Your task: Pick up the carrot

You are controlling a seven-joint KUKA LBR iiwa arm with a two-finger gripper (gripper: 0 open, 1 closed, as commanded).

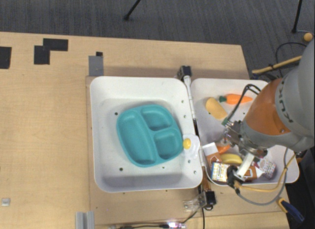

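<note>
Carrot (239, 98) lies in the right bin (290, 174), at its far side, orange body crosswise with the green end toward the left bin (103, 124); a pale yellow item (215, 108) sits just beside it on the near side; a dark cable crosses in front of the carrot's middle.

Hand (233, 141) hangs low over the middle of the right bin, well apart from the carrot and nearer to the pile of packets (221, 171) and a yellow piece (230, 159) at the bin's near end; a small orange item (223, 149) lies just beside the hand. Whether the hand is apart or together cannot be told; the wrist and arm (268, 114) cover it from above; nothing is seen held.

Left bin carries a teal divided plate (147, 134) and a small yellow object (187, 144) near its right wall; neither concerns the task.

Risks, as judged: a closure at the present position would likely take the orange item or a packet and not the carrot; a descent onto the carrot may catch the pale yellow item alongside it; the carrot's round body may roll away or slip from a grasp placed off its middle.
</note>
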